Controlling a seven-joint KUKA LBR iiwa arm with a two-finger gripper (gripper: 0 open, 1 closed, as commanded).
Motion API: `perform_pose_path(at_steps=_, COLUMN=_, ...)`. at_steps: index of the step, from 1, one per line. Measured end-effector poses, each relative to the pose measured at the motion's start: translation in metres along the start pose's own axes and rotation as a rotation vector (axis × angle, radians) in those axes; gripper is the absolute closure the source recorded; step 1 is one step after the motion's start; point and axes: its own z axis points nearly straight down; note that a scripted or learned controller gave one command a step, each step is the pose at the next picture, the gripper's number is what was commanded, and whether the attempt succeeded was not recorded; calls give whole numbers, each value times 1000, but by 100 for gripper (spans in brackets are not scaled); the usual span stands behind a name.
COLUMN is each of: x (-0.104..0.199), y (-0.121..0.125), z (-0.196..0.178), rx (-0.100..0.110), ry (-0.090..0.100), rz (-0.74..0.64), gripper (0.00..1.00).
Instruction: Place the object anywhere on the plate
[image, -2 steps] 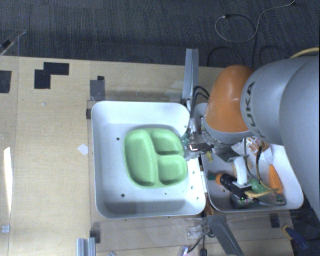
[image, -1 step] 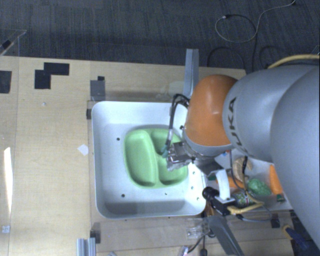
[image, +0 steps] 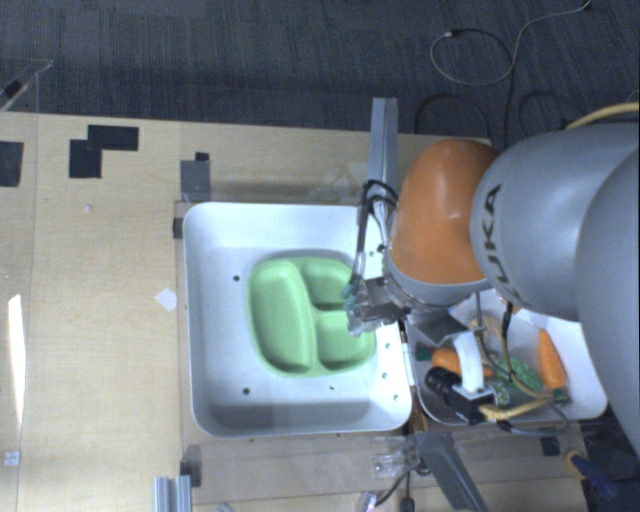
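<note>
Your arm (image: 540, 220) reaches in from the right and covers most of the right bin (image: 585, 395), its orange band bulging over the divide between the two bins. In the left bin (image: 215, 300) lies the green plate (image: 290, 315), a divided one with a long compartment on the left and two smaller ones on the right; it sits near the bin's right wall.

Your gripper (image: 362, 312) hangs over the plate's right edge, about where the two smaller compartments meet. You cannot tell from this slant whether it is open or closed, nor whether anything is held in it, so do not count the object as carried.

Orange, carrot-like pieces (image: 549, 360) lie in the right bin beneath the arm; one of these may be the object, though which one is not clear.

If you do hold it, I judge the release point a little marginal: shift further left toward the plate's middle, lower close to the surface, then let go, so nothing rolls off the rim.
</note>
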Motion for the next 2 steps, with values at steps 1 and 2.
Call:
perform_pose_path(at_steps=1, x=63, y=17, z=-2, rx=0, ry=0, rz=-156, gripper=100)
perform_pose_path(at_steps=2, x=63, y=17, z=-2, rx=0, ry=0, rz=-156, gripper=0)
